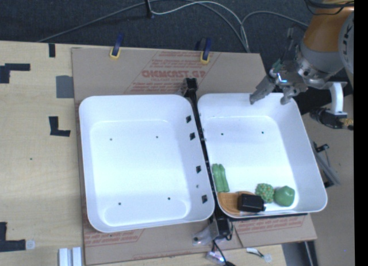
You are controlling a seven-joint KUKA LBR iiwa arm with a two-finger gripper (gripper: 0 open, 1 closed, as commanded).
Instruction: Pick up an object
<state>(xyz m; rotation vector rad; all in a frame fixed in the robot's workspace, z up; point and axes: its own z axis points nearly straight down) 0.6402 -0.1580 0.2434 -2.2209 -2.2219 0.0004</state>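
Over the far right corner of the right bin [299,127] the gripper [269,93] hangs with its two fingers spread apart and nothing between them, one finger [257,95] pointing down toward the bin's back rim. The things worth picking lie well away from it, crowded into the near corner of the same bin: a long green vegetable [219,177] beside the divider, a wooden spoon-shaped piece [229,201] with a small black block [250,203] lying on it, a knobbly green piece [264,191] like a broccoli floret, and a smooth green ball [284,195] touching it. The left bin [138,161] holds none of them. Trouble seems likely to come from that crowding. The pieces touch or overlap, so a finger coming down between them could land on top of one and push it aside, or pinch two at once and lose both on the lift. The ball looks round and slick enough to squirt out of a squeeze. Everything also sits close to the bin's near wall and the divider, so a finger may strike the rim before it reaches the floor. The black block, resting on the wooden piece, might tip or slide off if nudged.
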